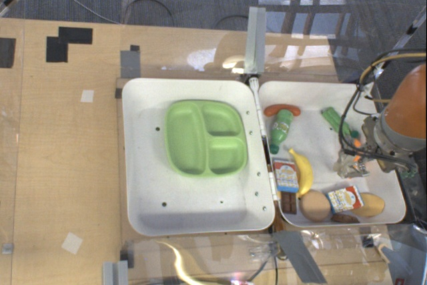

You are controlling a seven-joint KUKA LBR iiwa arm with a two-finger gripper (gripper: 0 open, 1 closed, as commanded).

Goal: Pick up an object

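The wooden bench (60, 163) carries two shallow white bins side by side, so that things can be lifted out of one and, I judge, set into the other. The left white bin (143, 210) holds a pale green moulded plastic tray with three compartments (205, 137), lying flat near the middle, well apart from the walls.

The right white bin (313, 100) is the crowded one. A green plastic bottle with a red cap end (281, 123) lies on its side near the dividing wall. Below it, a small red-and-white printed carton (285, 176) sits just beside a yellow plastic banana (303, 170). Along the near wall lie a tan egg-shaped ball (315, 206), a small white-and-orange printed box (345, 199) and a yellow-brown rounded lump (371, 204), packed closely, probably touching. A small green stick-like item (331, 118) lies toward the far wall.

The grey arm's gripper (351, 163) hangs low over the right part of this bin, under the orange band, with cables looped beside it. Whether the jaws stand wide or narrow I cannot tell; the wrist hides them, and nothing shows between them. The arm seems placed for a descent on bare bin floor near the white-and-orange box, so no object is yet taken. The tight packing along the near wall could make a clean grasp there difficult.
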